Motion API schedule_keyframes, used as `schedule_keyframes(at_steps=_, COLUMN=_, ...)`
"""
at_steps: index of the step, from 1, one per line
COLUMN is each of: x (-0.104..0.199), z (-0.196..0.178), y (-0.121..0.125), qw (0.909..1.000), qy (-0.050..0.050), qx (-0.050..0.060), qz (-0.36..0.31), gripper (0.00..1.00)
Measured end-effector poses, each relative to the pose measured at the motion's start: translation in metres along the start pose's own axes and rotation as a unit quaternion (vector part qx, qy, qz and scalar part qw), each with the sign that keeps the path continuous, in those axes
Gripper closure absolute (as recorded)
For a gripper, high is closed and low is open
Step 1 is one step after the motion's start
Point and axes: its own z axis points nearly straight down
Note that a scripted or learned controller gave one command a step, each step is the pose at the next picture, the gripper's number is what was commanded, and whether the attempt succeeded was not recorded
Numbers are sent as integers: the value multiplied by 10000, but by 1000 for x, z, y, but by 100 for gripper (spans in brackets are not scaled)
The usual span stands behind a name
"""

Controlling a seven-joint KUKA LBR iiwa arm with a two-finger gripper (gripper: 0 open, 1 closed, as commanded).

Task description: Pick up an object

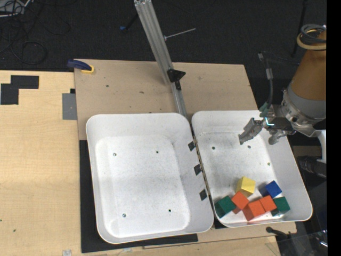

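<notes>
Several small blocks lie in a heap at the near corner of the right bin [224, 127]: a yellow block [246, 185], a blue block [273, 188], an orange-red block [240, 200], a larger orange block [258, 207], and green blocks [225, 205] at either end. My gripper [262, 134] hangs over the far right part of that bin, well behind the heap. Its two grey fingers [248, 132] stand spread apart, open, with nothing between them.
The left bin [101, 127] sits beside the right one, joined by black clips [198, 169]. A slanted aluminium rail [157, 41] rises behind the bins. A blue-and-yellow clamp [81, 65] lies at the bench's far left.
</notes>
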Motion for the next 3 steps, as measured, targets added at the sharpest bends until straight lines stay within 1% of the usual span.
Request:
schedule_keyframes(at_steps=1, x=-2, z=-2, y=0, qw=10000, qy=-3, qx=-18, qz=20, gripper=0)
schedule_keyframes(at_steps=2, x=8, z=55, y=-2, qw=10000, qy=1, qx=6, qz=28, gripper=0)
schedule_keyframes(at_steps=3, x=0, z=113, y=-10, qw=10000, qy=0, qx=15, qz=14, gripper=0)
